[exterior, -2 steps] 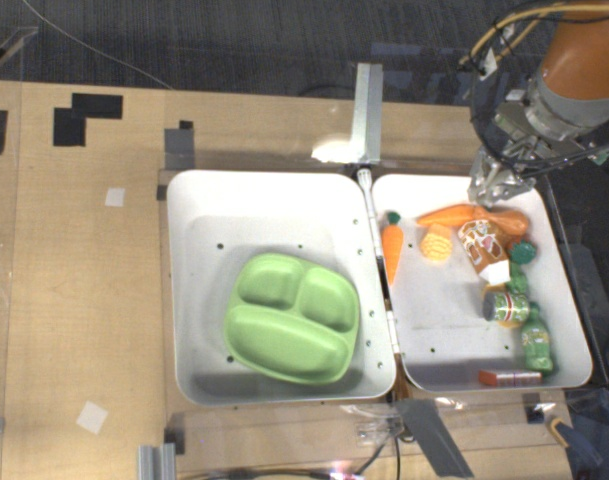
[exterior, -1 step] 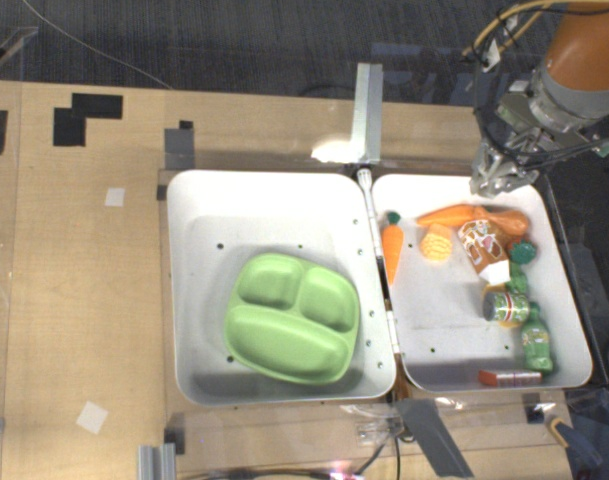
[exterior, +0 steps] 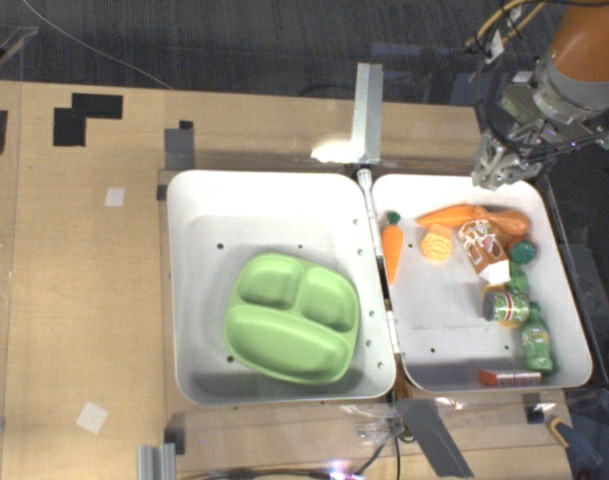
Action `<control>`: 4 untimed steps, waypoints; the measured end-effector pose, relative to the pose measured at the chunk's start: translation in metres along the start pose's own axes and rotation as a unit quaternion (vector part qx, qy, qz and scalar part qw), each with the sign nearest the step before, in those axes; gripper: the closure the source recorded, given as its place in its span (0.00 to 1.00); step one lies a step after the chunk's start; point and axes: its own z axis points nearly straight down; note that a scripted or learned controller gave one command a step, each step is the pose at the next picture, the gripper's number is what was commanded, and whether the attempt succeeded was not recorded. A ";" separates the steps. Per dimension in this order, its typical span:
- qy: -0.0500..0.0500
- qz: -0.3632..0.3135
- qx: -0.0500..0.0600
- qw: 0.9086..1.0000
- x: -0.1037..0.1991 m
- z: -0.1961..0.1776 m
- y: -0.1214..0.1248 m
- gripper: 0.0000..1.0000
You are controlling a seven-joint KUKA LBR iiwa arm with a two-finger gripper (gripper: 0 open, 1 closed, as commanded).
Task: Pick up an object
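Gripper above the far edge of the right bin

Bins sit side by side on the wooden bench. In the camera view, the shallow white left bin [exterior: 184, 268] holds one green plastic divided tray [exterior: 292, 316], lying slightly tilted toward its near right part. The shallow white right bin [exterior: 424, 358] carries the small objects. A small orange toy carrot with a green top [exterior: 391, 248] lies at its far left, just beside the wall shared with the other bin. To its right sits a yellow ridged corn-like piece [exterior: 437, 243], touching a longer orange carrot-shaped piece [exterior: 454, 214] at the far side. A brown and white printed packet [exterior: 481, 245] lies against that piece. Near the right wall, a dark green round item [exterior: 524, 253], a green-labelled can [exterior: 508, 306] and a green bottle-like item [exterior: 535, 346] run toward the near side. A thin red and white tube [exterior: 509, 377] lies along the near wall.

The grey two-finger gripper [exterior: 496, 171] hangs over the far rim of the right bin, apart from the objects. Nothing is seen between its fingers; how wide they stand cannot be told.
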 end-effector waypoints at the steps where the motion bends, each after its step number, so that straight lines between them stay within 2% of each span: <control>1: -0.005 0.001 0.004 1.000 -0.003 -0.014 -0.001 1.00; 3: -0.014 0.003 0.011 1.000 -0.009 -0.041 -0.004 1.00; 4: 0.017 -0.023 -0.013 1.000 0.109 -0.006 -0.002 1.00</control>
